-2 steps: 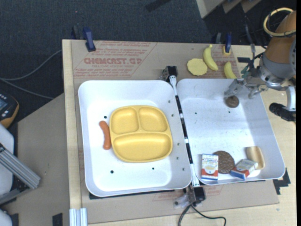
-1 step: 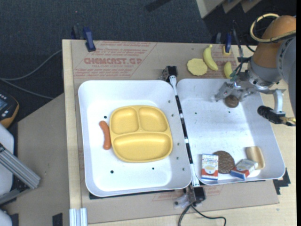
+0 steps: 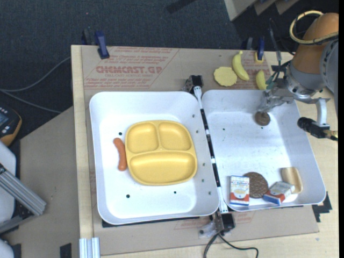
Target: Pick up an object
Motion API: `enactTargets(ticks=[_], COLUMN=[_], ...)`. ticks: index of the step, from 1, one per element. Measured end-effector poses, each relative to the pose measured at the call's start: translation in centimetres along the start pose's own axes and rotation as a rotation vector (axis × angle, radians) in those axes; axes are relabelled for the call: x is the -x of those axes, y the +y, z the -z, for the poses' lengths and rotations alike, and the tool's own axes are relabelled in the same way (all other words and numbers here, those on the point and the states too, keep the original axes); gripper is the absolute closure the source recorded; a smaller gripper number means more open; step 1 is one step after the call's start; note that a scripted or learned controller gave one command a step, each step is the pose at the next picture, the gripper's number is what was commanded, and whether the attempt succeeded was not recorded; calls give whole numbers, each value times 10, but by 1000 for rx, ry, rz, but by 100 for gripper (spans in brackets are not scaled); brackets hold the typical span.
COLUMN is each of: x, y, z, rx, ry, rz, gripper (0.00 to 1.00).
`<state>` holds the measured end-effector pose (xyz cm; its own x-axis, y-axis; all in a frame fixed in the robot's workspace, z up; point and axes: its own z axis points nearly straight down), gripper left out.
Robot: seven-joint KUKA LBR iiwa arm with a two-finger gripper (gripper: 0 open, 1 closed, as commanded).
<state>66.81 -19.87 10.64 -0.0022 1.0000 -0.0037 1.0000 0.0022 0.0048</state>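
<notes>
The jaws (image 3: 267,102) hang low in the right bin's (image 3: 236,144) far corner, just above a small brown piece (image 3: 262,118), seemingly their target. Whether they are wide or narrow, I cannot tell

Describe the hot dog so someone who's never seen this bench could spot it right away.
Look in the left bin, which holds a yellow divided plate. The hot dog lies just off the plate's left edge on the bin floor. It is the one slim orange-red stick there, beside nothing else like it.

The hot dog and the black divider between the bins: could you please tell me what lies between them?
In the camera view, the yellow divided plate lies between the hot dog and the divider, on the left bin's white floor.
</notes>
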Motion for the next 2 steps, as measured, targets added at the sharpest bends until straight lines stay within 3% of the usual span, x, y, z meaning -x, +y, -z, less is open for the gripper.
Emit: enactTargets(ticks=[1, 2], x=[0, 10], y=[0, -18], z=[-1, 1], rx=[-2, -7], ry=[0, 3], rz=[0, -4], gripper=[0, 0])
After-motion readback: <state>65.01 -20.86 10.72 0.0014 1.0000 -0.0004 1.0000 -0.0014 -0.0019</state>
